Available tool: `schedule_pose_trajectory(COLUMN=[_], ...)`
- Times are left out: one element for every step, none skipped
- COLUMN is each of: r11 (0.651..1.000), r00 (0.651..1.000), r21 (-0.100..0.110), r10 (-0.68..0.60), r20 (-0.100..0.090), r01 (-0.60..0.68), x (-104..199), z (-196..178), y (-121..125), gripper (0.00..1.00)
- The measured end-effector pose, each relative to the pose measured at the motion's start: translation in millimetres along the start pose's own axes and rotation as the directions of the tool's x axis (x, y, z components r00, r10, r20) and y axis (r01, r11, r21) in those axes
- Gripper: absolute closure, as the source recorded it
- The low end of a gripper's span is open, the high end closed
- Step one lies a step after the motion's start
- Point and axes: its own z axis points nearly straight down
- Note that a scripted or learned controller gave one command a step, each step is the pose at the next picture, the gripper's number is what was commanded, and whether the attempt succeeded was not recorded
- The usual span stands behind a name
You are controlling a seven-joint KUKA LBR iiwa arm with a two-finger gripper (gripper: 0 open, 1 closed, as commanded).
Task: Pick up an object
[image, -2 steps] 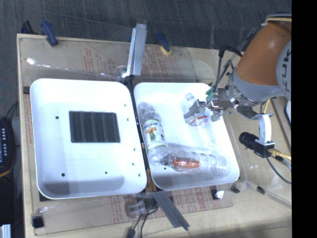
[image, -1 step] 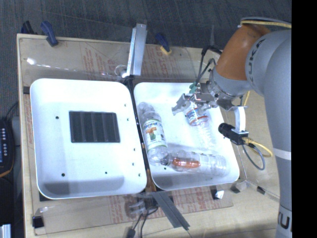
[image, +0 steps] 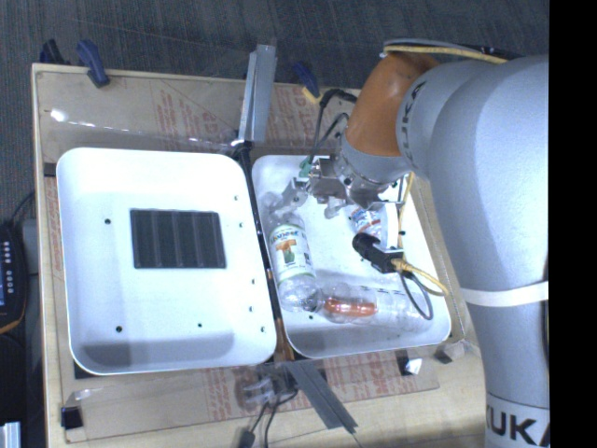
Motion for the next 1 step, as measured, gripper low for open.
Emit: schedule_pose_trajectory(r11=[0.999], r00=[0.999], r21=[-0.006], r10=[-0.042], r20=[0.000], r01=[0.042], x=[-19.2], z=[48.4], y=[-44.3], gripper=[0.00])
